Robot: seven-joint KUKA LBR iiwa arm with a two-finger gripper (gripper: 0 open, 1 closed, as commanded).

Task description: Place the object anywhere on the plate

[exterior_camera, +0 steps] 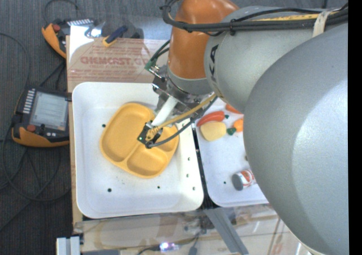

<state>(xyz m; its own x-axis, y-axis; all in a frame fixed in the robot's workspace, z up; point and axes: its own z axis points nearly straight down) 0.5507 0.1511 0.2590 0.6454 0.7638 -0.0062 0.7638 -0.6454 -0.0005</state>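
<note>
End effector over the plate, object not clearly in it

We see the end effector low over the yellow divided plate, which lies in the left bin, but we cannot tell how far it is open or whether it has anything between its tips (they are too small and dark here). In the right bin there remain a pale yellow piece, a red piece just above it, small orange bits and a small can; which one is the task's object we cannot say. We judge the main risk is an empty placement: if nothing was picked up, nothing reaches the plate. Also the tips could press on the plate's ridge and shift the plate in the left bin.
</note>
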